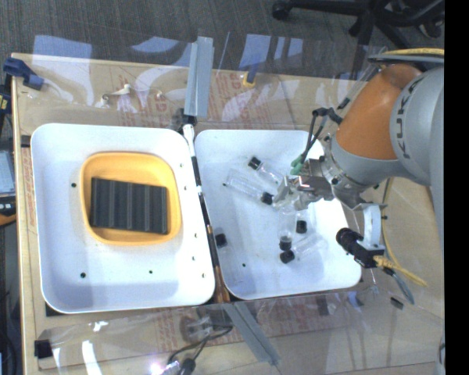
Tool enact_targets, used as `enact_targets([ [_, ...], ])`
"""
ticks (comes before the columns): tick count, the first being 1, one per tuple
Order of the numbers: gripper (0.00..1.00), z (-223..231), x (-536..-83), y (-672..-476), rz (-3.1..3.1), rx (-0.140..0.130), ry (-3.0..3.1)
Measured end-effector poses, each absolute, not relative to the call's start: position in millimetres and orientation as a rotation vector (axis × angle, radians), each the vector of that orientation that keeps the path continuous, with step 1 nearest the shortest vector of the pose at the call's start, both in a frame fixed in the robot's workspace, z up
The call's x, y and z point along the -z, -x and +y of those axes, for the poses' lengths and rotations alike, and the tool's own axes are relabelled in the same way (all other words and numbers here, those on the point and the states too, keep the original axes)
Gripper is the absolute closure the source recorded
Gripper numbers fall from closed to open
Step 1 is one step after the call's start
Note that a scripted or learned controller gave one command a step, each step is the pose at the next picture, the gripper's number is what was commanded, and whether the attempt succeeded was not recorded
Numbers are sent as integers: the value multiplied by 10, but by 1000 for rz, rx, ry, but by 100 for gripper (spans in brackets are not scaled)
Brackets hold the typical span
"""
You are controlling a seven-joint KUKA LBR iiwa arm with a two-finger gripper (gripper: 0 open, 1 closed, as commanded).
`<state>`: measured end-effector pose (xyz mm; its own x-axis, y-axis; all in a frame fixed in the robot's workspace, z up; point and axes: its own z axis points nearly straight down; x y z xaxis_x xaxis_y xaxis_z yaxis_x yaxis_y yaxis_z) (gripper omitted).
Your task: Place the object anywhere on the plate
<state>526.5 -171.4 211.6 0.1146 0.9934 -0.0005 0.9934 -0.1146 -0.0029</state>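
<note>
A yellow plate with a dark ridged centre lies in the left white bin. Several small clear vials with black caps are scattered in the right white bin. One vial lies toward the bin's back, another vial lies near the middle, and two vials lie toward the front. My gripper is low over the middle of the right bin, right beside a vial with a black cap. The view does not show whether that vial is held.
A loose black cap sits by the right bin's left wall. The grey arm with its orange band covers the right bin's far right side. A metal rail stands behind the gap between the bins.
</note>
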Motion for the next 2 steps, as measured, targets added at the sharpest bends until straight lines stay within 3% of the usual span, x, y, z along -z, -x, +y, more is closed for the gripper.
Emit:
enact_targets([
  [1, 100, -1117, -2211, -5015, -2365, -2, 2061],
  [2, 100, -541, -2231, -5346, -2633, -1, 1712],
])
